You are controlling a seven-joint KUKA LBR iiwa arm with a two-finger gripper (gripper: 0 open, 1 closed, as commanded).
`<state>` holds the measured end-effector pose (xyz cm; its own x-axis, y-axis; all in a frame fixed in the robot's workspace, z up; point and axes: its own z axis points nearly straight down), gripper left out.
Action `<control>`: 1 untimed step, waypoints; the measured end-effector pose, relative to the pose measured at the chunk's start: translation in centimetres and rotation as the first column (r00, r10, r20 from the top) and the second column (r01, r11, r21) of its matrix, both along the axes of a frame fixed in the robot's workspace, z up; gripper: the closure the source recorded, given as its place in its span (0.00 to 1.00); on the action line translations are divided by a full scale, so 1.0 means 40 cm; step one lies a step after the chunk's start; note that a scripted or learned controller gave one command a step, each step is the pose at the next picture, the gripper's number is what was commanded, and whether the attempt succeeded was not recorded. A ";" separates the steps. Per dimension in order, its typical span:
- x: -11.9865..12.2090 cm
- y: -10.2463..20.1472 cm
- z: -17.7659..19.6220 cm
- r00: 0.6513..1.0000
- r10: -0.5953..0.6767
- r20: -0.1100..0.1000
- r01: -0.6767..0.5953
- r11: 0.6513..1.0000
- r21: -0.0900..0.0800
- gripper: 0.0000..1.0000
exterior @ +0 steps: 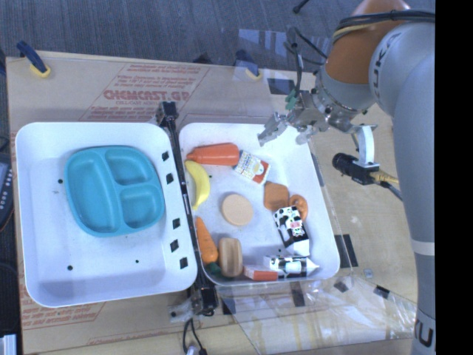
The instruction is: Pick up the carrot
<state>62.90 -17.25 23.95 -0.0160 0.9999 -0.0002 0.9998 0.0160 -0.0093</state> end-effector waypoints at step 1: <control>-0.030 -0.027 0.362 0.998 0.065 0.019 -0.065 0.998 -0.009 0.00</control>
